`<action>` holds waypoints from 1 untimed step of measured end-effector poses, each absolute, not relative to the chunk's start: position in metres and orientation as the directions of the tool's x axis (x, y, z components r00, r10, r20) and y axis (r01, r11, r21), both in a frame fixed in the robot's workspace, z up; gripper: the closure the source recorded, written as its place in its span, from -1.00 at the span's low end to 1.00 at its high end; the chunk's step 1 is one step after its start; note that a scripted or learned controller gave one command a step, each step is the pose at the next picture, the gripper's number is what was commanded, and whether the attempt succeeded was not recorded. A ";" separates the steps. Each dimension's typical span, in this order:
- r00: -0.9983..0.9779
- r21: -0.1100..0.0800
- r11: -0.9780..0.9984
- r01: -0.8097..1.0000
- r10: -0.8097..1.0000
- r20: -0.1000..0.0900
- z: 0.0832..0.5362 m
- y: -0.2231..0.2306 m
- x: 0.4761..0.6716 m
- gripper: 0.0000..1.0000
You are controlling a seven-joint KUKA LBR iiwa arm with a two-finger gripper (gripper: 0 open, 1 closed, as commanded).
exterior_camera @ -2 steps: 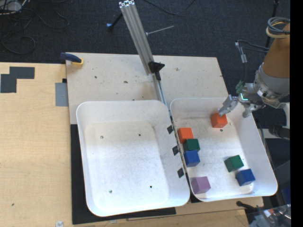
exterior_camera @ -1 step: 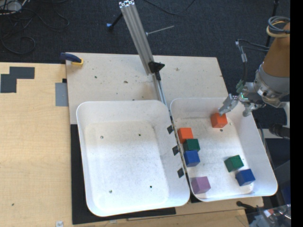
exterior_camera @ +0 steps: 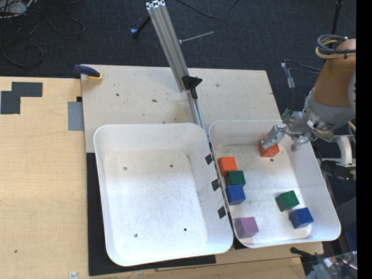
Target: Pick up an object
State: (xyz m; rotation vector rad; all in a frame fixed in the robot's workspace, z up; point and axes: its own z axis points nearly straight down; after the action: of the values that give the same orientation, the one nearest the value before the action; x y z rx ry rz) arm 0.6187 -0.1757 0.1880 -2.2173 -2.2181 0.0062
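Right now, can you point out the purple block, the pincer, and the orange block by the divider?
purple block (exterior_camera: 246, 226): camera view, on its top face.
pincer (exterior_camera: 286, 137): camera view, midway between its fingertips.
orange block by the divider (exterior_camera: 227, 165): camera view, on its top face.

Gripper over right bin, orange block at its fingertips; six blocks lie loose below

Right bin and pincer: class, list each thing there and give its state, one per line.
pincer: above the right bin, fingers around the small orange block
orange cube: resting by the divider
green cube: touching the blue cube
purple cube: resting alone
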 end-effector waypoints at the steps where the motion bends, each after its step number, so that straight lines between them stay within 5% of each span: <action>1: 0.000 -0.008 0.000 1.000 1.000 0.002 0.144 -0.173 0.615 -1.00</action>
State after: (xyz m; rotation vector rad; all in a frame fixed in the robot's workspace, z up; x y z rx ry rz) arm 0.6154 -0.1728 0.1439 -2.2164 -2.2165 0.0070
